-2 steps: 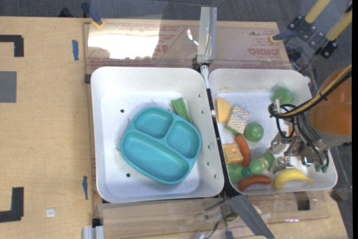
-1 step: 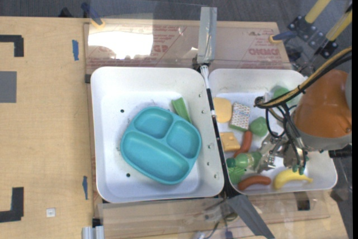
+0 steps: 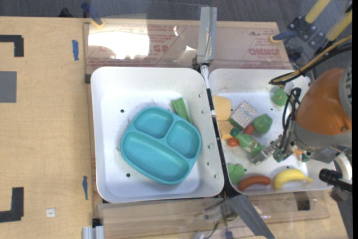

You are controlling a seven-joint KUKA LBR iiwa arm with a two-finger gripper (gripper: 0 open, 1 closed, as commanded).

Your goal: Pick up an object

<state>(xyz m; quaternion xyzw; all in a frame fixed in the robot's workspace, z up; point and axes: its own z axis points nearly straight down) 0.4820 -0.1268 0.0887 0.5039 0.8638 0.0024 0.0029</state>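
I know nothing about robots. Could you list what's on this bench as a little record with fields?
left bin: sectioned turquoise plastic tray, green stick-shaped piece beside it
right bin: toy foods, among them yellow banana, red sausage, green round piece
arm: grey, orange band, reaching over the right bin
gripper: low among the toys, grip unclear

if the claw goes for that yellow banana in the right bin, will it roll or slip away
The banana looks like smooth moulded plastic, so it is probably light and a bit slippery. Its curve likely makes it pivot or skid rather than roll. It lies near the bin wall, beside the sausage, so a nudge may jam it there.
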